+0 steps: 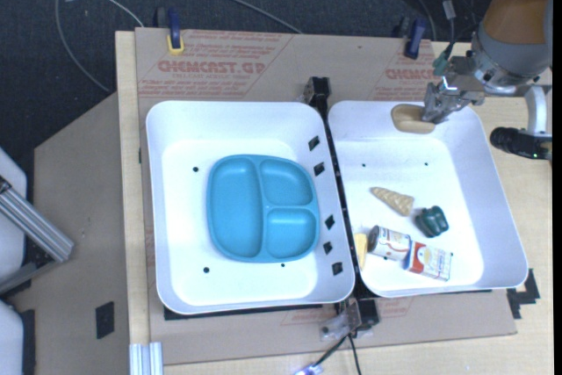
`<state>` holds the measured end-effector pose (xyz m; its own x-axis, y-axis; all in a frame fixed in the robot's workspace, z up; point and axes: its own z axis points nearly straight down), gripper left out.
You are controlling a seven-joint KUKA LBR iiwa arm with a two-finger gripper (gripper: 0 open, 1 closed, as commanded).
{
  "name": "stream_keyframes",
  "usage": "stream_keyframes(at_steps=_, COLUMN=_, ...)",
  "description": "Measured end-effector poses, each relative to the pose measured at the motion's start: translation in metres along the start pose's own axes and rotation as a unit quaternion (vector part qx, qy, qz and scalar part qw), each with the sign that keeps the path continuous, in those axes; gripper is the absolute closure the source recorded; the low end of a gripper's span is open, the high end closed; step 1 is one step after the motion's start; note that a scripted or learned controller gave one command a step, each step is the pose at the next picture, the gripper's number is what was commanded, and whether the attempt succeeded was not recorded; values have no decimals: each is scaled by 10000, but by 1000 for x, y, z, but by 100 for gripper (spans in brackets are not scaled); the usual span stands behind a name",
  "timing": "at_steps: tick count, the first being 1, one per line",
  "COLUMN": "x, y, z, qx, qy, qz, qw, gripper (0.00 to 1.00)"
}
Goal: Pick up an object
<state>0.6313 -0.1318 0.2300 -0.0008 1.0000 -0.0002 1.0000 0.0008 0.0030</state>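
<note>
1. Gripper (439, 105) position: at the far rim of the right bin (492, 189), directly beside a tan, rounded object (411, 119) that lies against that rim. Whether it is released or clenched cannot be told; its tip is small and blurred, and contact with the tan object cannot be confirmed.
2. Arm (518, 4): cut off by the top and right frame edges. An orange band and grey housing are visible above the wrist.
3. Tan object: flattened oval, matte; its right end is hidden behind the gripper. Identity unclear.
4. Right bin contents, near half: a cone-shaped beige item (392, 200) with a textured surface; just beside it, a dark green rounded item (432, 220); nearer the front, a crumpled tube (408, 250) with white and red print and a dark cap end.
5. Left bin (167, 189): smooth white plastic, holding a blue divided plate (261, 207) with three compartments and rounded corners.
6. Desk (132, 145): brown protective sheet with red printing, held by blue clamps (175, 29) at the far edge.
7. Black clips (319, 155) run along the seam between the bins.
</note>
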Motion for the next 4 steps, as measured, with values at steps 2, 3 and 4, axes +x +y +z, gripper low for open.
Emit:
stream_keyframes(at_steps=2, x=91, y=-21, z=-14, qx=28, qy=9, qz=-9, qw=10000, gripper=100)
stream_keyframes(at_steps=3, x=149, y=-30, z=-2, qx=33, qy=10, qz=-18, qw=10000, gripper=100)
stream_keyframes(at_steps=4, x=191, y=-40, z=-3, qx=31, qy=12, qz=-19, qw=10000, gripper=100)
